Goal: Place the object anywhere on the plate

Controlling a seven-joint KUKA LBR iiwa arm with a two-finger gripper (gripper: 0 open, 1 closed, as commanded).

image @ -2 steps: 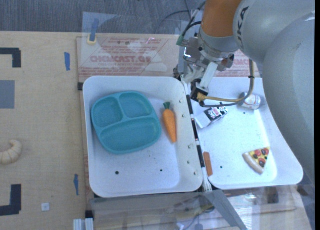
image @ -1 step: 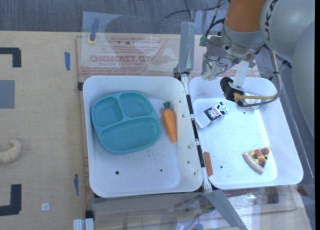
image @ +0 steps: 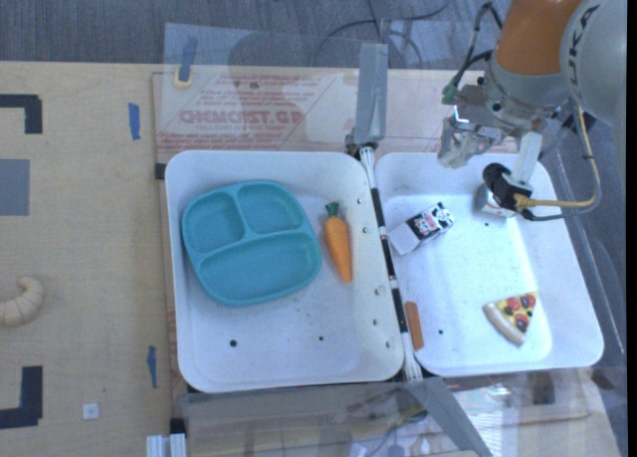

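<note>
A blue divided plate (image: 251,241) lies in the left bin (image: 279,355). An orange toy carrot (image: 338,244) rests beside the plate's right edge, on the bin floor. In the right bin (image: 478,276) a small black-and-white carton (image: 429,222) lies near the far left, and a toy pizza slice (image: 514,316) sits near the front right. My gripper (image: 491,151) hangs over the right bin's far edge, open, its two fingers spread with nothing between them. It is up and to the right of the carton, apart from it.
A grey divider (image: 383,246) runs between the two bins. A small orange strip (image: 414,326) lies at the right bin's left wall. A clear sheet (image: 249,107) lies behind the left bin. Cables (image: 557,208) trail from the wrist over the right bin.
</note>
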